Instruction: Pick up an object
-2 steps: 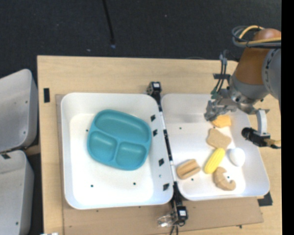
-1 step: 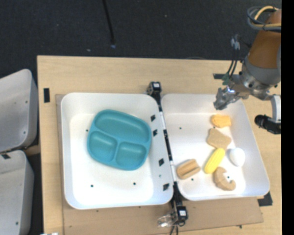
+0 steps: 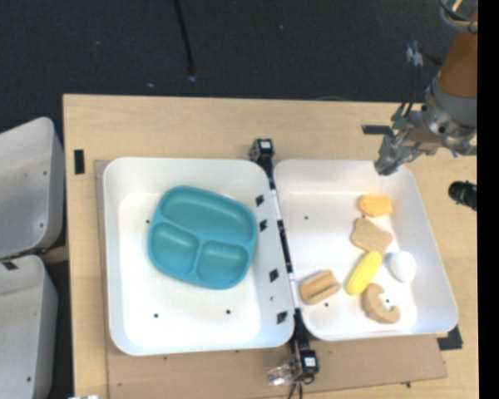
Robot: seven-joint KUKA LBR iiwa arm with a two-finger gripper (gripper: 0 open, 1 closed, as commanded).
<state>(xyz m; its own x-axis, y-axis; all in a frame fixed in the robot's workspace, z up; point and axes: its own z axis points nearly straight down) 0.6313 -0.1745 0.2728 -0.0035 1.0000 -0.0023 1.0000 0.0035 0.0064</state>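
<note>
Bench (image 3: 83, 123) carries two bins. Left bin (image 3: 133, 322) holds teal divided plate (image 3: 203, 237). Right bin (image 3: 333, 198) holds targets, clustered right: yellow piece (image 3: 364, 272), tan slab (image 3: 371, 235), bread roll (image 3: 319, 286), white egg (image 3: 401, 265). End effector (image 3: 387, 161) hovers over far rim, nothing held; spread or pressed together, cannot tell.

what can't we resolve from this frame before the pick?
- Gripper in the camera view: small and blurred over the right bin's far rim; finger state unreadable.
- Arm: cut off by the view's right side.
- White object: blends into the white bin, outline unclear.
- Yellow piece versus tan piece: touching or just close, can't tell.
- Clips at the bench's near edge: too small to identify.
</note>
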